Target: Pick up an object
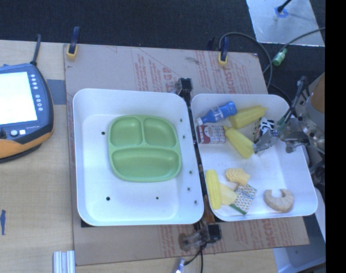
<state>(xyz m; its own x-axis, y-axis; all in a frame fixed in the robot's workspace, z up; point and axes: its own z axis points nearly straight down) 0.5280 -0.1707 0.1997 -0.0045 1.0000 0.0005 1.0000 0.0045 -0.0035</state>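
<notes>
My gripper (pixel 267 143) is hovering low in the right bin (pixel 300 169), at three o'clock of the yellow bottle (pixel 239 141); grip state, I cannot tell. The croissant (pixel 279 199) is lying at five o'clock.

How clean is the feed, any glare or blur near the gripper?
Camera view: bright light washes out the white bins, left bin and right bin, flattening their walls; the handheld screen is blown out; the gripper is soft and dim, its shape hard to read; the green plate is sharp.
</notes>
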